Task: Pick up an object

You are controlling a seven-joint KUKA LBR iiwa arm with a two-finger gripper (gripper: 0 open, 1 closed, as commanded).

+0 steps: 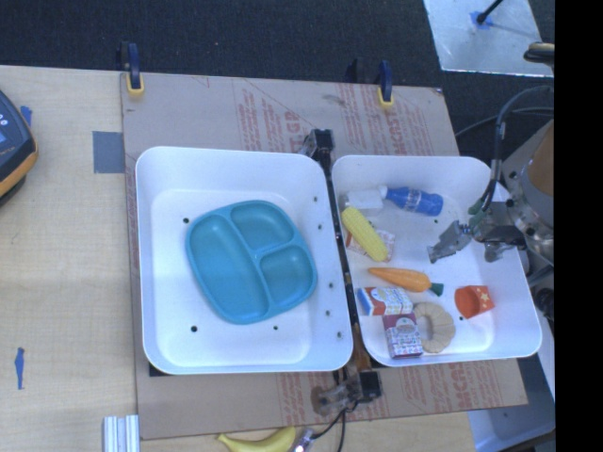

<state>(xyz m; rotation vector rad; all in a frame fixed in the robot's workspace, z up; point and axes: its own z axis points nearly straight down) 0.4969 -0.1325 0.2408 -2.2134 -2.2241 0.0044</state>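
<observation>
The right bin (429, 169) holds several toy foods: a blue bottle (415, 201), a yellow corn cob (366, 234), an orange carrot (400, 278), a small milk carton (384, 300), a dark red box (403, 335), a tan round cookie (435, 326) and an orange-red piece (474, 300). My gripper (450, 244) hangs over the right side of this bin, right of the corn and above the carrot. Its grey fingers point left and nothing shows between them. The arm enters from the right edge.
The left bin (160, 252) holds a blue sectioned plate (250, 260). Both bins sit on a cardboard sheet (245, 111) clamped at the back. A yellow banana (256, 439) lies at the front edge. A device (14, 149) sits at far left.
</observation>
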